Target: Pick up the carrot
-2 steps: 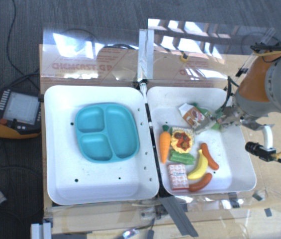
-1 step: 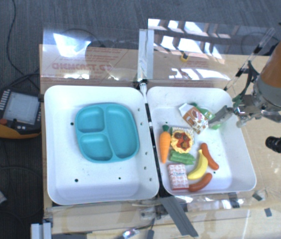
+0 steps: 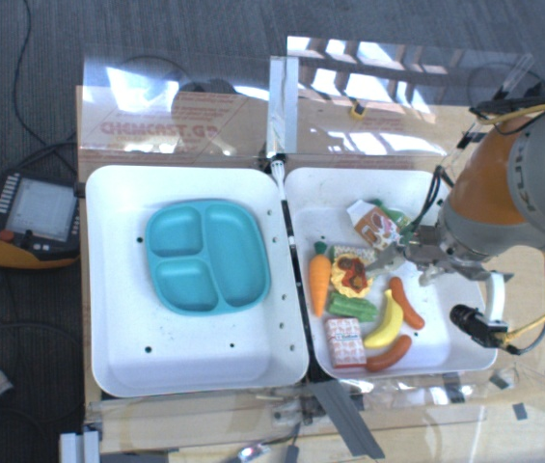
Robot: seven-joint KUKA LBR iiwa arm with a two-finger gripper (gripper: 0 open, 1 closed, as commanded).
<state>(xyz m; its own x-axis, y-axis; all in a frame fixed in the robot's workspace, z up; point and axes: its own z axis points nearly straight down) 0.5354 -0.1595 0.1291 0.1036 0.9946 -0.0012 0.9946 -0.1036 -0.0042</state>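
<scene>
**Carrot lies untouched in the right bin**

The carrot (image 3: 319, 283) lies against the right bin's (image 3: 465, 360) left wall, its long axis running up and down the view, green top toward the far side, tip toward the near edge. It sits well to the left of the gripper (image 3: 424, 258), with a pizza slice (image 3: 352, 272) between them. Nothing shows between the fingers; their spacing cannot be made out.

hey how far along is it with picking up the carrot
Done: nothing visible. The carrot lies in the right bin by its left wall. In hand: the gripper sits over the food pile, away from the carrot. Left: reach over, grasp and lift it.
</scene>
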